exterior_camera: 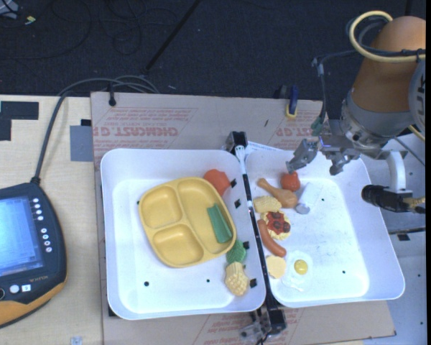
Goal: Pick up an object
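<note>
Toy food [280, 225] lies crowded along the right bin's [359, 264] left wall, below the gripper [317, 158] hovering with fingers apart and holding nothing; tight packing risks a descending finger striking a neighbouring piece and a failed grasp.

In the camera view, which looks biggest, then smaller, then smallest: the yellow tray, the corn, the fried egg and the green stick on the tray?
1. Yellow divided tray, by far the largest.
2. Corn cob and fried egg: they look about alike, so I won't rank them.
3. Green stick looks smallest, though only narrowly.
</note>
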You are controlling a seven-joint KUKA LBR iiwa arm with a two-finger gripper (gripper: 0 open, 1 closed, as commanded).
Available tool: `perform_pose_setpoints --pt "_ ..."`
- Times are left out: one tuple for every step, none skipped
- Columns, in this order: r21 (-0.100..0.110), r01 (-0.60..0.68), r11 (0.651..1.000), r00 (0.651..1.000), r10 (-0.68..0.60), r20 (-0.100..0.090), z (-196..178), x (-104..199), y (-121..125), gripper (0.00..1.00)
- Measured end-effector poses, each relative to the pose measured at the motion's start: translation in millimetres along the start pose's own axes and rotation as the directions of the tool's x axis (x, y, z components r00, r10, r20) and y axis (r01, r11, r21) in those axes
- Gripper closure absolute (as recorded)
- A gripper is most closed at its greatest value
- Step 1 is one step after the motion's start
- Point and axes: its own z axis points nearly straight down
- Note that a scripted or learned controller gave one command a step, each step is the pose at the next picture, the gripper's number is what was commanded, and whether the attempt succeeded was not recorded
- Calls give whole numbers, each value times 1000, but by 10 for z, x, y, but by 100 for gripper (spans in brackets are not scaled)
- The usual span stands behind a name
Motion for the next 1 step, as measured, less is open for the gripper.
perform_pose_setpoints --pt "-12 6 1000 1000 -6 -1 -1368 631 -752 0"
